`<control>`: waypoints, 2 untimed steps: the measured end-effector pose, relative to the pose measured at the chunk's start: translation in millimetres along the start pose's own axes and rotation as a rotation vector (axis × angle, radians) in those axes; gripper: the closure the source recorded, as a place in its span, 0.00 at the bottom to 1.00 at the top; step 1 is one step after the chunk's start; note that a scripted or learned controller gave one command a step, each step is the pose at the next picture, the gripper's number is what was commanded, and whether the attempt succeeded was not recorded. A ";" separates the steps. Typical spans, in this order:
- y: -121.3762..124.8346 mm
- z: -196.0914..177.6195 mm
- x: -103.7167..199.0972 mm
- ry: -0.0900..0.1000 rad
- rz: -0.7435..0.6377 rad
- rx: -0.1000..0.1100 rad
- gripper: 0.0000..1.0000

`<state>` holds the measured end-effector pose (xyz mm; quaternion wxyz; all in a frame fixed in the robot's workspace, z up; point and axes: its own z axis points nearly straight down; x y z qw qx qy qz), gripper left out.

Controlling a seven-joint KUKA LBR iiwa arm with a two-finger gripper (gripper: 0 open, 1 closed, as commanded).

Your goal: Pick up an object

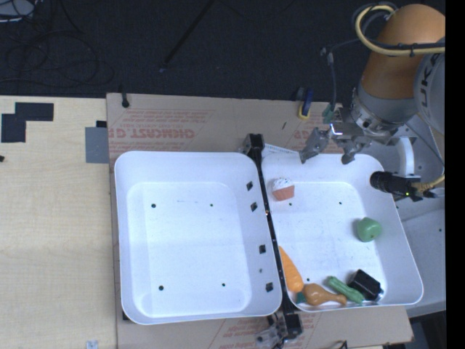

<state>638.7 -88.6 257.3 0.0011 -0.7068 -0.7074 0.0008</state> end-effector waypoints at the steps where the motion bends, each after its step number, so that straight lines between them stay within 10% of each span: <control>1: -19.2 161.7 10.0 0.002 0.000 0.016 0.00; 2: -39.1 171.0 -49.9 -0.002 0.004 0.004 0.00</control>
